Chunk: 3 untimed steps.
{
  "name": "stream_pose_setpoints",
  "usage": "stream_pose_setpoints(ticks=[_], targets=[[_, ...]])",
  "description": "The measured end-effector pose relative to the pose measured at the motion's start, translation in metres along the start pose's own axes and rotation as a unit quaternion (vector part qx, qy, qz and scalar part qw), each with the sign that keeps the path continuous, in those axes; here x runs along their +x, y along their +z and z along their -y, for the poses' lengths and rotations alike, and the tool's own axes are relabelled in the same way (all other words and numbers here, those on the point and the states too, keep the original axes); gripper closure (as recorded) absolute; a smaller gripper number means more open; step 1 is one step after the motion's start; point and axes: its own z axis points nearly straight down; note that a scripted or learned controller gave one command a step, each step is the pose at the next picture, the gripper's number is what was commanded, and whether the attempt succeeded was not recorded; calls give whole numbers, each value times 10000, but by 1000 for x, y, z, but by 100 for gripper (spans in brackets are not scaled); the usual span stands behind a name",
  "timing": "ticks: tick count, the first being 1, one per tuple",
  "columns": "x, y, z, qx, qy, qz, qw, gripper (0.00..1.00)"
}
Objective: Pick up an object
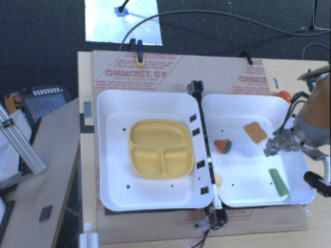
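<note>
While the arm [316,112] leans in from the right, its end effector [273,148] hovers over the right bin [243,103], between the orange slab [255,132] and the green stick [278,182]. To do this step well, I would settle on one target and come straight down over its middle; the green stick lies nearest the near rim, well apart from the rest, so closing across its narrow width looks the safest bet. The red and green piece [223,145] sits near the divider, farther off. From where I stand the end effector is a dark blur, and I cannot tell whether it is apart or together; nothing appears caught in it. In the left bin [111,154] rests a yellow divided plate [160,148].
</note>
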Motion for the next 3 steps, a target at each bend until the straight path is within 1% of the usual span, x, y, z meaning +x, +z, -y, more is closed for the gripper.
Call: stream_pose_setpoints(ticks=[1, 2, 3], targets=[[-1, -44, -7, 1, -7, -2, 10000, 100], [5, -99, -17, -1, -13, -1, 10000, 100], [50, -89, -31, 19, -27, -13, 10000, 100]])
